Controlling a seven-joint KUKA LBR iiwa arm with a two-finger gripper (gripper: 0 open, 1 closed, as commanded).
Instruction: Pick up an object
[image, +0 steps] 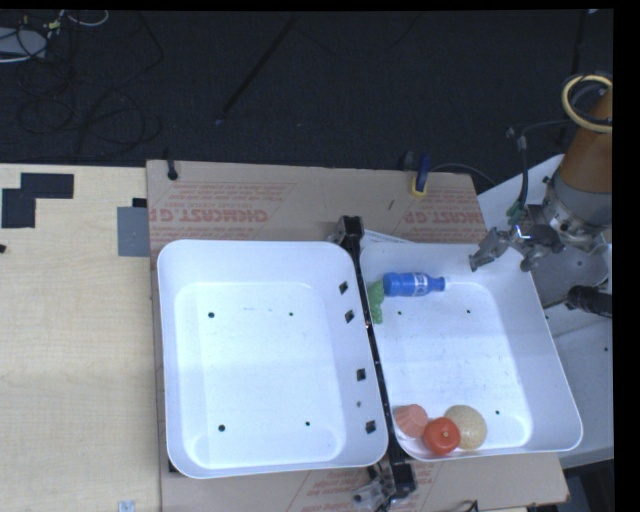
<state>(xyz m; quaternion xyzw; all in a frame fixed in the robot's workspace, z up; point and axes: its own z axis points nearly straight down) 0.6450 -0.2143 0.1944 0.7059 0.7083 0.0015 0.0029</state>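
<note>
The grey arm with the orange band (588, 160) stood at the right side, and its two-finger hand (510, 246) hung above the far right corner of the right shallow white bin (540, 330), outside the objects, holding nothing; whether its fingers were wide or narrow I cannot tell. The blue plastic bottle with a white cap (412, 285) lay on its side near the far wall, its base just beside a small green object (376, 301) at the divider. A red round object (441, 435), a pale beige ball (467, 425) and a pink piece (410, 419) crowded together in the near corner, probably because the floor slopes there. The left white bin (190, 300) carried nothing. The bottle seemed the nearest candidate.
</note>
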